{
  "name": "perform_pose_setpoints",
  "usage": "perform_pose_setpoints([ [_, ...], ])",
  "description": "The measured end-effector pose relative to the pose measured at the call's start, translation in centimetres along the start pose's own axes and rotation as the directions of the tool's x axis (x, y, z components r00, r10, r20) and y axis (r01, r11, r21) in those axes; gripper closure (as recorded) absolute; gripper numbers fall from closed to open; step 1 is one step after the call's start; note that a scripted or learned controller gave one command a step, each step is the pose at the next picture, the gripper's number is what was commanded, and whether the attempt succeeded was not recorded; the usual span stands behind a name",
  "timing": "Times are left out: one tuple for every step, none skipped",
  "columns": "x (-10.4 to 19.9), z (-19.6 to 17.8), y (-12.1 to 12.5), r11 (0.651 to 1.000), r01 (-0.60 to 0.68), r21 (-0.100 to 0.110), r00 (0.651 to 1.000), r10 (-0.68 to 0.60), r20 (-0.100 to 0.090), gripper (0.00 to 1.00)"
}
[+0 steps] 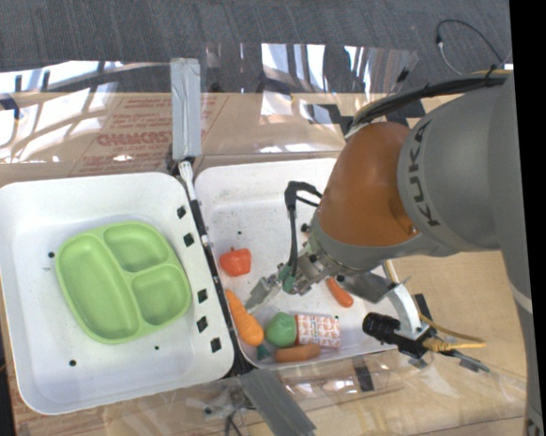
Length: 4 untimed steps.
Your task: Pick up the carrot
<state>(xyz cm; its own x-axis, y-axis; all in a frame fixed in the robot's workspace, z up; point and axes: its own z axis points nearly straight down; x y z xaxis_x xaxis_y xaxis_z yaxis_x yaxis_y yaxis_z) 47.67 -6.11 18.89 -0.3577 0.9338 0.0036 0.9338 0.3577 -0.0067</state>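
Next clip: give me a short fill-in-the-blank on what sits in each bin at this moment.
1. The green divided plate lies in the ____ bin as the camera sees it.
2. That plate has ____ compartments.
3. The carrot lies against the right bin's ____ wall, camera view.
4. The end effector hangs over the ____ bin.

Missing words: left; three; left; right
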Motion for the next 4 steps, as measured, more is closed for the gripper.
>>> perform_pose_setpoints([
  [4.8,0.0,1.9,0.996,0.093,0.0,0.996,-0.093,0.0,0.0],
  [1.3,-0.1,0.5,0.995,-0.103,-0.003,0.995,0.103,0.002,0.0],
  [1.3,-0.8,0.6,0.995,-0.098,0.001,0.995,0.098,0.001,1.0],
  [1.3,-0.8,0.6,0.995,-0.098,0.001,0.995,0.098,0.001,0.0],
])
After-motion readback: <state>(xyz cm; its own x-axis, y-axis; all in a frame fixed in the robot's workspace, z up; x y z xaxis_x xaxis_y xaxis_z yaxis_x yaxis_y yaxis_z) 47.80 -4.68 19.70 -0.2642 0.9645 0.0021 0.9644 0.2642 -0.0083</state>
